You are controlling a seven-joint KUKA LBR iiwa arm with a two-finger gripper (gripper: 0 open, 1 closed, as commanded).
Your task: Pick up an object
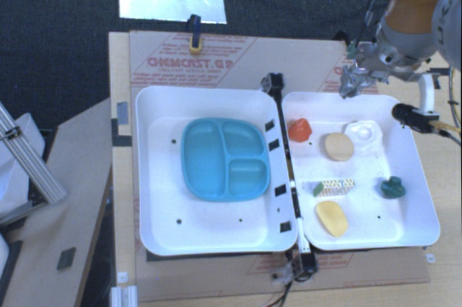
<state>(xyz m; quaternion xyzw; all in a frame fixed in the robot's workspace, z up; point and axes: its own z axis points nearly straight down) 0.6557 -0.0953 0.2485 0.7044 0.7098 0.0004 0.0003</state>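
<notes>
- Nearest me in the right bin [426, 222], I see a yellow piece [332, 217].
- Beyond it, a corn-cob toy [333, 186] and dark green piece [392, 187].
- Further, tan disc [338, 146], white piece [362, 133], red-orange piece [299, 129].
- Gripper [351, 85] hangs over the bin's far rim; its opening I can't tell.

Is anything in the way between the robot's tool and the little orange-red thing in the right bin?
Nothing visible blocks it. The tool hovers above the white right bin's far rim, and only bare bin floor lies between it and the small orange-red lump.
</notes>
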